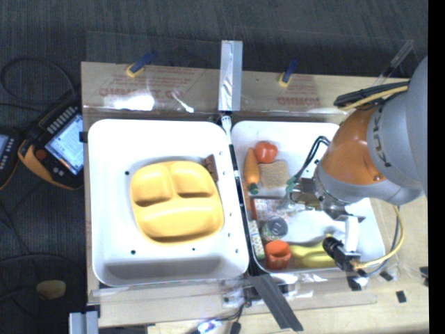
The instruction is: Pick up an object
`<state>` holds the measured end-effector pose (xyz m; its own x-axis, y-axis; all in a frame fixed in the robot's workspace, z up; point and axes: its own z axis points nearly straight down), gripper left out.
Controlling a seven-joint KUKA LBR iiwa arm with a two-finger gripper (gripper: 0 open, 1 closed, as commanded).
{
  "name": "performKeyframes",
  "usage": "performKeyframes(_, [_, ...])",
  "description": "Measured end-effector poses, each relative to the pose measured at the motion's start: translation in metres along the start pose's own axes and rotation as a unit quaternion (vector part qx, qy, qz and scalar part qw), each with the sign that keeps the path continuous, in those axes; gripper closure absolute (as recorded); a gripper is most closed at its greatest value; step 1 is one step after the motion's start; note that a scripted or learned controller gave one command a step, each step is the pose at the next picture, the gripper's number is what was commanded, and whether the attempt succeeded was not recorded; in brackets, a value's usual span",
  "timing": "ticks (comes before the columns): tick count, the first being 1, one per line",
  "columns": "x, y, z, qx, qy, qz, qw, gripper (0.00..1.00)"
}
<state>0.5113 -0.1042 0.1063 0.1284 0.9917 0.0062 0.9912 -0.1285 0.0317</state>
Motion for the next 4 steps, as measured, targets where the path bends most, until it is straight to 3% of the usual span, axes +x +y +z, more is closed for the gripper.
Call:
performKeyframes(1, [0.000, -0.001, 0.001, 0.002, 0.000, 0.000, 1.0000, 0.00])
performKeyframes(2, [-0.014, -0.005, -0.077, 0.017, -0.007, 0.095, 0.9953, 0.00])
performKeyframes(3, [0.005, 0.010, 0.004, 0.014, -0.004, 0.026, 0.9996, 0.00])
performKeyframes(4, [-0.010, 0.014, 0.012, 0.004, 0.000, -0.103, 0.9947, 0.00])
